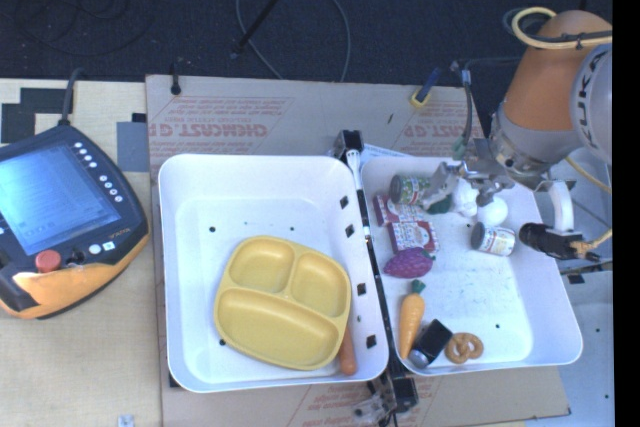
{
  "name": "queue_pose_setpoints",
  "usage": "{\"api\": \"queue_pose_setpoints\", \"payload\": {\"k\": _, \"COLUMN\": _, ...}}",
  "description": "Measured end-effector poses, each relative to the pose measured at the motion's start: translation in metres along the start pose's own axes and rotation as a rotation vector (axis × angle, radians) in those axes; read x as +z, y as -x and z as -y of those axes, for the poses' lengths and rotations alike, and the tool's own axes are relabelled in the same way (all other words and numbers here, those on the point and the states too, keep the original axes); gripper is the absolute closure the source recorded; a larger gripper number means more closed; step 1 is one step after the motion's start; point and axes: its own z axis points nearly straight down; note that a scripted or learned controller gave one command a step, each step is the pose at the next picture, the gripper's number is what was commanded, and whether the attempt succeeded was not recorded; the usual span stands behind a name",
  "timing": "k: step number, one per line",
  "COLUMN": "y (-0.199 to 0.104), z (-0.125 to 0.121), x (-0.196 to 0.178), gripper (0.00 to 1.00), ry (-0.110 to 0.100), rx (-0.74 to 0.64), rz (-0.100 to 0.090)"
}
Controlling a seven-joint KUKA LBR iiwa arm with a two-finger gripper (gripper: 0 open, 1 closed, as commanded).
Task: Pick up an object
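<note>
The arm comes in over the right bin (pixel 560 340), its orange band high at the bin's far right corner, and the gripper (pixel 468 183) hangs low over the far part of that bin. Whether it is released or clenched I cannot tell; the metal there is a jumble from this angle, and nothing is clearly caught in it.

Just beneath it sits a cluster: a small green can (pixel 410 188) lying on its side near the far left of the bin, a white rounded piece (pixel 491 212) touching the gripper's underside, and a little jar or bottle (pixel 494 240) on its side just nearer. Any of these looks like the likely target. The can would be stiff and light but round and slick, apt to roll, so I'd take it across its middle. The white piece looks smooth and could squirt out of a pinch.

Along the bin's left wall lie a red-and-white packet (pixel 410 233) and a purple toy vegetable (pixel 408 263); nearer the front edge, a toy carrot (pixel 411 315), a black block (pixel 432 341) and a pretzel (pixel 463 348).

The left bin (pixel 190 215) carries a yellow divided plate (pixel 284 301) with an orange stick (pixel 347 356) tucked at its near right edge. A teach pendant (pixel 60 210) rests at the bench's left edge.
</note>
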Motion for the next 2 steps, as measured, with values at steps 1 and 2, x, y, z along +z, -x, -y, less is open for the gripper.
{"api": "queue_pose_setpoints", "payload": {"k": 1, "y": -0.031, "z": 0.003, "x": 0.111, "gripper": 0.00, "ry": -0.004, "rx": 0.000, "rz": -0.002}}
{"api": "queue_pose_setpoints", "payload": {"k": 2, "y": -0.035, "z": 0.051, "x": 0.106, "gripper": 0.00, "ry": -0.001, "rx": 0.003, "rz": 0.000}}
